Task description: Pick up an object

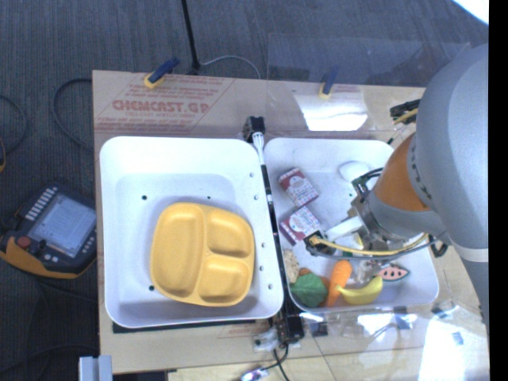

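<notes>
on the surface: two shallow white bins side by side, the left bin [111, 213] and the right bin [333, 153]
left bin contents: a yellow divided tray [202, 252], lying flat, nothing seen in its compartments
right bin contents: two red-and-white packets [298, 187] near the divider wall, one above the other; a green item [309, 290], an orange carrot [340, 276], a yellow banana [359, 292] and a watermelon slice [392, 274] bunched along the near side; a white item [349, 169] toward the far side
arm: grey with an orange band, reaching in from the right and hanging low over the middle of the right bin
gripper [349, 240]: under the wrist, just above the carrot and banana cluster, with yellow cabling looped around it
grasp state: cannot tell how wide it stands or whether it has anything; the wrist and cables hide that part
nearest candidates: carrot and banana, touching each other, just below the wrist; green item beside them
done so far: by my reading, the arm is positioned over the pile and nothing is visibly lifted clear of the bin
left to do: secure one object and raise it; no object shows as held
risk: crowded toys could shift or be pinched together
</notes>
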Action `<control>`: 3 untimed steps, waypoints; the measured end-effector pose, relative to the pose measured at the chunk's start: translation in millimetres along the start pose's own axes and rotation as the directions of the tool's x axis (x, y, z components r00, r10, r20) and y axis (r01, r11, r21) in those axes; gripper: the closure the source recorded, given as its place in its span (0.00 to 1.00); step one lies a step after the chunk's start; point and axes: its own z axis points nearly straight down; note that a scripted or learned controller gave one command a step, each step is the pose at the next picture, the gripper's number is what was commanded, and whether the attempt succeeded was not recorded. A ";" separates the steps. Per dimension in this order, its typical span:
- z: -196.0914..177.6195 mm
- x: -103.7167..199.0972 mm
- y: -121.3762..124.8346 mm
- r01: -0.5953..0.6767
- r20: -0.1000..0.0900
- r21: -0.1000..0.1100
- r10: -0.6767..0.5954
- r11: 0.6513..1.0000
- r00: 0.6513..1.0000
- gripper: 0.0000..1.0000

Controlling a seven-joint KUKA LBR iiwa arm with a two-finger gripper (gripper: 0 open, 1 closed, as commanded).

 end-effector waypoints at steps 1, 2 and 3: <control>-132.8 -15.2 11.3 -0.009 0.009 0.005 0.009 1.000 1.000 0.00; 2.9 1.2 24.4 0.099 0.009 0.008 -0.099 0.995 0.995 0.00; 9.6 -11.2 -20.2 0.074 -0.002 -0.006 -0.074 0.997 0.997 0.00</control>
